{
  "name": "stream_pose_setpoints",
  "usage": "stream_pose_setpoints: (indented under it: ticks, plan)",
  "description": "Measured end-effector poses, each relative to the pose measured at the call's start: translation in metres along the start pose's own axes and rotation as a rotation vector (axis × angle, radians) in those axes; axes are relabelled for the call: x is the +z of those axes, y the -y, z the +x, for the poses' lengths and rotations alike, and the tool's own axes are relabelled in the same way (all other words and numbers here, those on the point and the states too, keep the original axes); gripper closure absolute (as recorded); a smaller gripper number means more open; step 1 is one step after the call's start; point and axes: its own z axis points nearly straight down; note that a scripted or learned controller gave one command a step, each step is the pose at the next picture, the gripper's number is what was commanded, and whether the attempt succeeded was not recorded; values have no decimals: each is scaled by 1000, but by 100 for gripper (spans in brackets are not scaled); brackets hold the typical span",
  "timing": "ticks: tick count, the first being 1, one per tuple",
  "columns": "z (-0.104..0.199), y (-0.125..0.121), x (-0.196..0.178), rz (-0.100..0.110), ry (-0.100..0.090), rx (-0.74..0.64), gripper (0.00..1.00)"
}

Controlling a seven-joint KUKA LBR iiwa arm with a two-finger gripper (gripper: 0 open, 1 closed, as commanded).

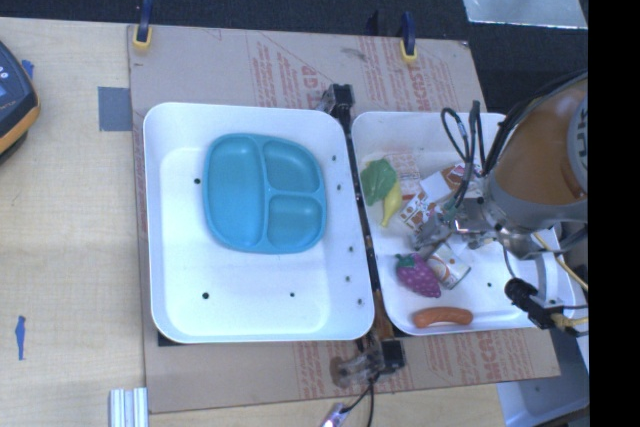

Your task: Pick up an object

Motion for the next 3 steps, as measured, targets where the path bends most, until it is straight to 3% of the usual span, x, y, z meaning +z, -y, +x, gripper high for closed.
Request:
stream_pose_setpoints:
  ticks: [1,2,3]
  plan:
    - [17,-24,-1,-2,0,-1,0]
    - [15,-24,-12,-2,3,-1,100]
    - [81,-47,-101,-2,-1,0,100]
